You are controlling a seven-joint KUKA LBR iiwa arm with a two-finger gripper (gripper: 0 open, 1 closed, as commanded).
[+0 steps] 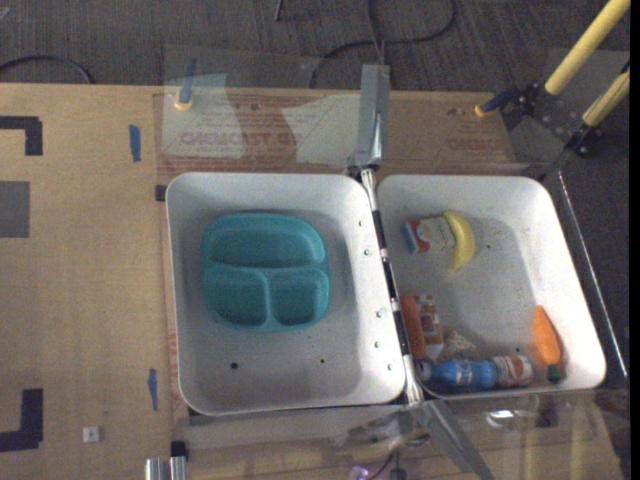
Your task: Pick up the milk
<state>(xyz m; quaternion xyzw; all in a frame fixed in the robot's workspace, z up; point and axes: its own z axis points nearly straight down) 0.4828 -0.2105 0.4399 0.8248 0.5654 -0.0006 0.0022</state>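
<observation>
Camera view looks down on two white bins side by side on a wooden tabletop [80, 298]. The left bin [200, 368] carries a teal divided plate [265, 270]. In the right bin [575, 268] the milk [428, 234], a small white carton with red and blue print, lies on its side near the far left corner, touching a banana [460, 240] on its right. An orange packet [423, 326] lies along the left wall, a blue bottle [470, 373] along the near wall, and a carrot [546, 340] by the right wall. The task looks unstarted: the milk sits in the bin, nothing lifted. No arm reaches over the bins, so the state of the jaws cannot be judged; approach, grasp and lift are all left.
</observation>
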